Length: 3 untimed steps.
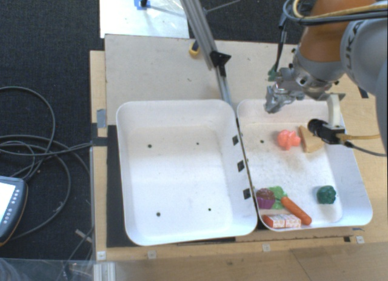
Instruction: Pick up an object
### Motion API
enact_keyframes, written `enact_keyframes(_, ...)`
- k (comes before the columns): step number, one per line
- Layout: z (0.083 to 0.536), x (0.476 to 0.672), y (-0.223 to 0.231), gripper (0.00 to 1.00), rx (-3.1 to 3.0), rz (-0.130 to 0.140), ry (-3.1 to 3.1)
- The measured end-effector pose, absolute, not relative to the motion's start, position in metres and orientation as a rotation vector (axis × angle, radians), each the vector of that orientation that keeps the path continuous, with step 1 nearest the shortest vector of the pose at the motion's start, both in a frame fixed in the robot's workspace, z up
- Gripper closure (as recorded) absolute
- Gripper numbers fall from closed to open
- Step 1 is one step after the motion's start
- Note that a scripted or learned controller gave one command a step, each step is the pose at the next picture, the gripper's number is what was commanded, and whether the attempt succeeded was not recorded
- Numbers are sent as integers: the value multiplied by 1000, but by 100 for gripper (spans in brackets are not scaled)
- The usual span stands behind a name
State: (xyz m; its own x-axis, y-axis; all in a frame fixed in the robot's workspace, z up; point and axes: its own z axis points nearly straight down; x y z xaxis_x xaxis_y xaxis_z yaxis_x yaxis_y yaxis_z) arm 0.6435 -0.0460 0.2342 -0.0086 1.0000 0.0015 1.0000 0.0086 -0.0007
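Over the far edge of the right bin point(303, 177) the pincer point(276, 103) hangs at the end of the arm point(339, 25), which comes in from the right with its orange band uppermost. It sits close to the bin's far left corner, near the wall shared with the left bin point(182, 171). From this slanted view I cannot tell whether the pincer is clenched or released, and nothing shows in its grip.

All the loose things lie in the right bin. A pink lump point(287, 139) rests in the far half, a little nearer the camera than the pincer and slightly to its right. Just beside it, on its right and touching or nearly so, lies a tan slice point(309, 142). A green ball point(326, 194) sits well apart from these, near the right wall in the near half. Along the near left corner is a cluster: a purple piece point(265, 198) with a green leaf point(277, 192) against it, a carrot point(296, 211) lying at a slant just to their right, and a small orange and white box point(281, 220) at the near rim, beside the carrot's lower end.

The two bins stand side by side on the counter point(157, 68), their inner rims touching. A grey pole point(200, 19) slants down from the top to the bins' far junction. Black cables point(36, 146) loop on the dark floor at the left.
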Motion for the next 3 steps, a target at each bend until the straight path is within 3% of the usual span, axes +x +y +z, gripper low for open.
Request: enact_keyframes(3, 221, 565, 99, 100, -2207, 0, -2231)
